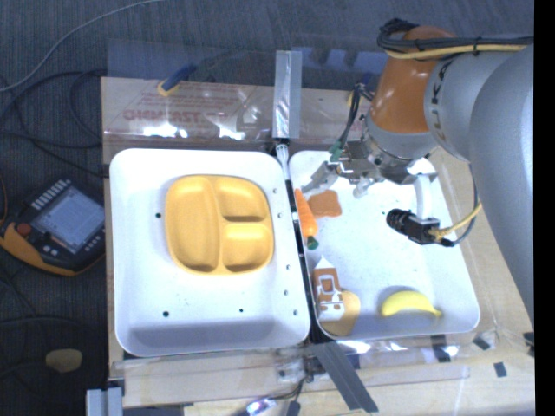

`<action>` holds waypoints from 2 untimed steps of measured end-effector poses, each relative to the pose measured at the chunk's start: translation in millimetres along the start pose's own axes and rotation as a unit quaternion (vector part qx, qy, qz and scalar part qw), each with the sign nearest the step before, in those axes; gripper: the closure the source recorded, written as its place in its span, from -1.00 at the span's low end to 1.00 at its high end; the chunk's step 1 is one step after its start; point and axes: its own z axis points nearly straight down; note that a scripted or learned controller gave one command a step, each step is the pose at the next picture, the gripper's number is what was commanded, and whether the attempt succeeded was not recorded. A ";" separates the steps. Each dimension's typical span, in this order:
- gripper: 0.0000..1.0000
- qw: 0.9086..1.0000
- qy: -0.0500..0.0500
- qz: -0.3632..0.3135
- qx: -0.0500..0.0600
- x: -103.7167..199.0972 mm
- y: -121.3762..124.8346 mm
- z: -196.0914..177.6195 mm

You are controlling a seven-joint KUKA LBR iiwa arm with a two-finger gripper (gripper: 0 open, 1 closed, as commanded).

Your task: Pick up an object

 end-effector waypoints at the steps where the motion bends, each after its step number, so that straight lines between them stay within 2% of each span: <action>1: -1.00 0.999 -0.001 -0.049 0.000 -26.7 -120.9 -0.2; 2: -1.00 0.999 0.000 -0.052 0.000 -87.4 -142.1 55.4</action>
